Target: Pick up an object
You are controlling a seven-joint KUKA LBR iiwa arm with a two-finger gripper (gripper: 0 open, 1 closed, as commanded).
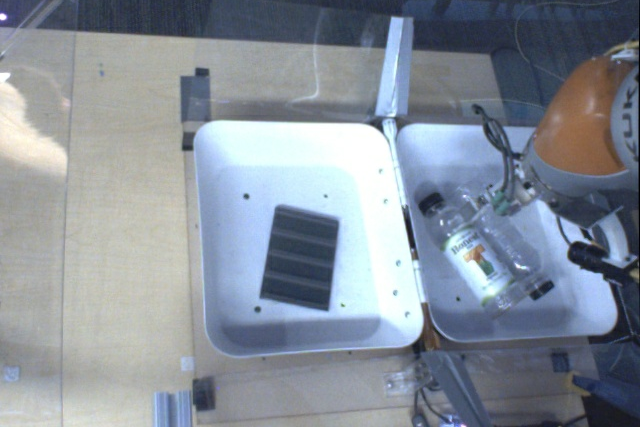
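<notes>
Scene: A grey arm with an orange band (590,130) reaches over the right-hand white bin (440,150) on a pale wooden desk (110,215), seen from a fixed overhead camera.

Tool: The tool (505,200) sits low over the right bin, largely masked by the wrist and its cables; whether it is parted or closed cannot be told from this angle.

Task objects: Two clear plastic bottles lie in the right bin. The labelled bottle (470,250) rests just below and to the left of the tool; the black-capped bottle (515,260) lies directly under it, its cap toward the bin's near corner. They touch or overlap, and their transparent bodies blur together.

Other object: A dark ribbed block (300,257) lies flat in the left bin (230,165), well apart from the tool.

Progress: Judged from this frame, the arm is placed above the bottles, but nothing is visibly lifted; both bottles appear to rest on the bin floor.

Remaining: A secure grip and a lift clear of the bin appear to remain.
</notes>
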